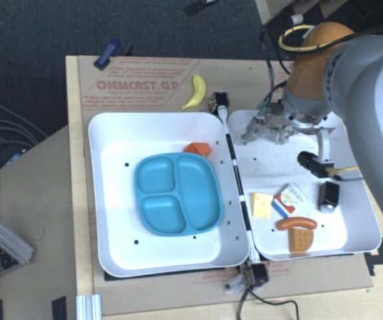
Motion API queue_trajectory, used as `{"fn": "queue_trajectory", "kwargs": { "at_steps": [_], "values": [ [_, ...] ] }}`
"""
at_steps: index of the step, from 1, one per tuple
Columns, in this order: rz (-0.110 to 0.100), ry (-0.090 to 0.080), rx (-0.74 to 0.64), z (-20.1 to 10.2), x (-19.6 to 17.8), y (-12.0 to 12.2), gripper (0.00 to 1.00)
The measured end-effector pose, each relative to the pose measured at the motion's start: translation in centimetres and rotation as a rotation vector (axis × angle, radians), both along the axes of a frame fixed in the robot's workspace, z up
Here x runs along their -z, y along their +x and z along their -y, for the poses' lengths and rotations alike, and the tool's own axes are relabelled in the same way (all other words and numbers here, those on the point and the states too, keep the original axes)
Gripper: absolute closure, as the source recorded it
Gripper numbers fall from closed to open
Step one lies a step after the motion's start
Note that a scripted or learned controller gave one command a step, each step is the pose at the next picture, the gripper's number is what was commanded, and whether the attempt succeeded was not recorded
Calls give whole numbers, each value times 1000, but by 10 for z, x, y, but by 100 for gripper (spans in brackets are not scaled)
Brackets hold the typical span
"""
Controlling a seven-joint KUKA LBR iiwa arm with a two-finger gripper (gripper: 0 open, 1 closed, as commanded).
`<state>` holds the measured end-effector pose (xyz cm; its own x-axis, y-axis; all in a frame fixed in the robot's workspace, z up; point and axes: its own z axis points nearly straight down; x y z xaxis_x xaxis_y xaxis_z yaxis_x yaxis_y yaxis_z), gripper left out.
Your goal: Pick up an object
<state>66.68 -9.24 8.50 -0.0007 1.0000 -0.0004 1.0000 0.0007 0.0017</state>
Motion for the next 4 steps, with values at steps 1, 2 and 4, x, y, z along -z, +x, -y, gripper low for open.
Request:
{"fn": "queue_trajectory", "kwargs": {
  "at_steps": [1, 2, 4],
  "values": [
    [-4, 1, 2, 0, 0, -20, 0],
    [0, 0, 0, -1, 0, 0, 0],
    [0, 0, 0, -1, 0, 0, 0]
  ]
}}
